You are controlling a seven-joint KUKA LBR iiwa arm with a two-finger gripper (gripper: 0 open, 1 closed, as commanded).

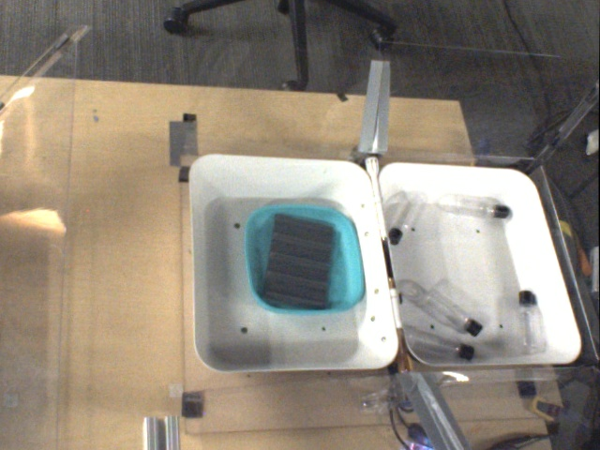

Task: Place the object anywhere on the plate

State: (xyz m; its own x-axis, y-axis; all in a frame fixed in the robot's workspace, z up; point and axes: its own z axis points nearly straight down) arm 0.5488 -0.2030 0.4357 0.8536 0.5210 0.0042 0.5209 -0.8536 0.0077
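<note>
- Dark grey ridged block (300,261) lay flat on the cyan plate (352,262), fully inside the rim.
- Block sat roughly centred and slightly tilted, its long side running top to bottom in the camera view. Ridges ran across it.
- Cyan showed on all sides of the block, widest on the right.
- Plate sat on the floor of the left bin (212,279), about mid-bin, closer to the right wall than the left.
- Right bin (555,279) touched the left bin along the shared edge.
- Right bin held several clear tubes with black caps, all lying down:
  - one near the top wall (469,204), cap pointing right
  - one by the left wall (397,221), cap toward the bin centre
  - two at lower left (439,305) (431,350), near each other
  - one at lower right (530,322), well apart from the rest
- Grey metal bar (375,111) ran up from the seam between the bins.
- Both bins stood on the wooden bench (112,251).
- Black chair base (295,17) stood on carpet beyond the bench.
</note>
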